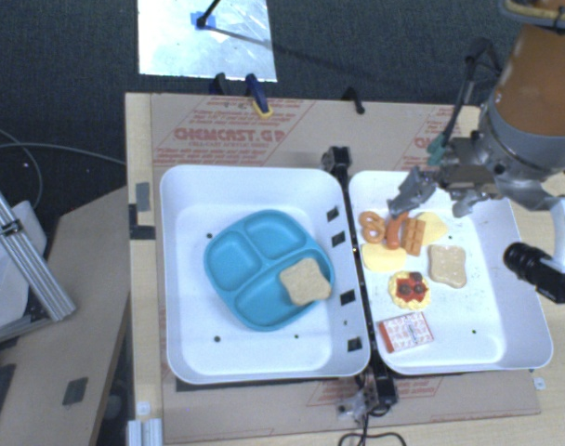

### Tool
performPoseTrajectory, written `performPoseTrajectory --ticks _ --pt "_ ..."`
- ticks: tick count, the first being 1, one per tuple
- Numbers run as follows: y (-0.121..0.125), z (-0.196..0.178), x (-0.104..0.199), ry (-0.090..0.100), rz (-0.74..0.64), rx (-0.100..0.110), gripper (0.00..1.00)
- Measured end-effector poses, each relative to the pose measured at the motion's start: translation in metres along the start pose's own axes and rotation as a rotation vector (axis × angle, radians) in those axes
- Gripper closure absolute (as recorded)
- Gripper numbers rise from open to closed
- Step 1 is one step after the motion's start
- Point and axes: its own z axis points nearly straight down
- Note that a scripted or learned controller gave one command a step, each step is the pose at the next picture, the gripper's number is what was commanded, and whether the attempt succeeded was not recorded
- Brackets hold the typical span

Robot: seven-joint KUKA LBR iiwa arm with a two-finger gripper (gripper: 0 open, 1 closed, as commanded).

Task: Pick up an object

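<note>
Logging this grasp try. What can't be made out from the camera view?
- End effector: blurred, over the right bin; finger state and any contact with the orange food pieces unclear.
- Arm: cut off by the top and right edges.
- Red-printed card: print too small to read.
- Yellow disc: partly covered by the orange pieces.
</note>
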Motion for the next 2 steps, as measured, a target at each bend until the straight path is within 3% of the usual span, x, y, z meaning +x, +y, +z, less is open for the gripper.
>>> performPoseTrajectory --ticks 1,2 --pt "0.000 -0.026 0.074 0.000 -0.001 0.015 0.00" --pt "-0.003 0.080 0.157 -0.003 -0.001 0.027 0.00"
